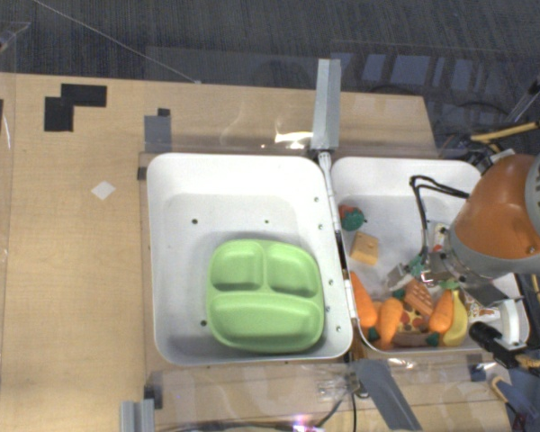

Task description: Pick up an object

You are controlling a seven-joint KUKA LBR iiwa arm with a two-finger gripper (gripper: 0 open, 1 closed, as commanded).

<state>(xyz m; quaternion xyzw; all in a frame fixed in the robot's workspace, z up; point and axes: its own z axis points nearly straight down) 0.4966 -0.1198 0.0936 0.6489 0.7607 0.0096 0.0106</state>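
The right bin [387,192] holds a heap of toy food at its near side: two orange carrots [367,306], a brown waffle-like piece [420,299], a yellow banana [457,322], a tan cheese block [365,247] and a red-and-green piece [350,215]. My gripper [420,277] hangs low over the heap, just above the brown piece, under the orange band of the arm [504,210]. Its fingertips are lost among the toys.
The left bin [175,196] holds a green three-compartment plate [265,295] at its near right. A metal post [327,106] stands behind the wall between the bins. Black cables run along the arm at the right.
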